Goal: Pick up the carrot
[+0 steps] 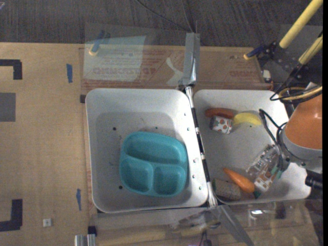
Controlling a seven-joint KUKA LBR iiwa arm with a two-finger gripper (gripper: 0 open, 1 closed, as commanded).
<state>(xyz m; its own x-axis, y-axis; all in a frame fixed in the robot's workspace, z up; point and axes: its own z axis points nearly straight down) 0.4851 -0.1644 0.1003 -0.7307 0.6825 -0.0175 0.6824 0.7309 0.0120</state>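
Orange and tapered, the carrot (pixel 239 179) lay in the lower middle of the right bin (pixel 292 191), long axis running upper-left to lower-right, and I noted the gripper (pixel 266 168) just right of it, its open-or-closed state indeterminable.

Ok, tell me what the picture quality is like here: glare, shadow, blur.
Camera view: soft and slightly blurred throughout, with even, diffuse lighting. Pale glare washes over the clear sheet behind the left bin. A faint shadow rings the teal tray. The carrot reads clearly in the right bin; the gripper beside it is too smeared to read.
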